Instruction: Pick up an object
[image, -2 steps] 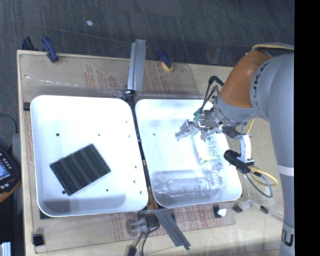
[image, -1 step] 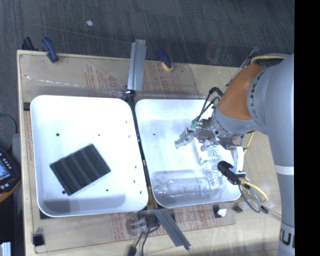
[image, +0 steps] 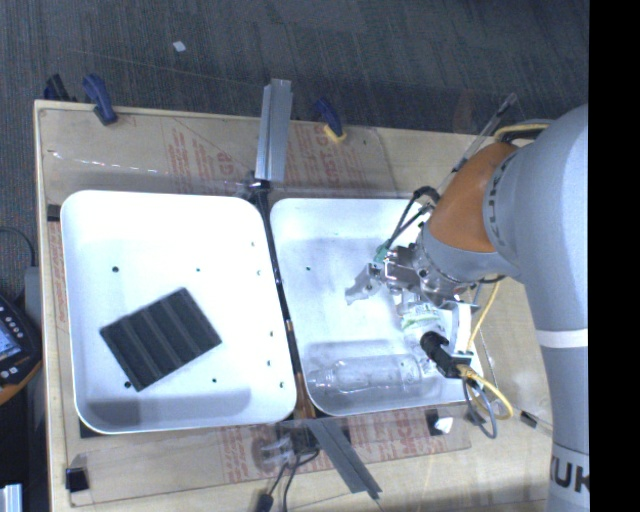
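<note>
The clear plastic bottle (image: 368, 375) lies on its side along the near wall of the right bin (image: 300, 300), likely rolled or slid there, which leaves it pressed against the wall. It is the only loose thing I can make out in that bin, so I judge it the likeliest object to pick. Its body is see-through against the white floor, so its outline is faint. Its cap end seems to point toward the arm, where a dark part of the wrist stands just beside it; whether the two touch is unclear.

Just beyond the bottle, the gripper (image: 400, 290) hangs low over the bin floor, toward the side the arm enters from, probably set there for a descent or search. It is a tangle of metal, cables and greenish parts seen from above; I cannot tell whether it is released or clenched, and nothing is visibly in it.

Across the divider from the bottle, a black ridged slab (image: 160, 337) lies flat on the floor of the left bin (image: 90, 215), well apart from the arm.

Farther off, the grey arm (image: 540, 230) with its orange band covers the bin's far corner on that side.
</note>
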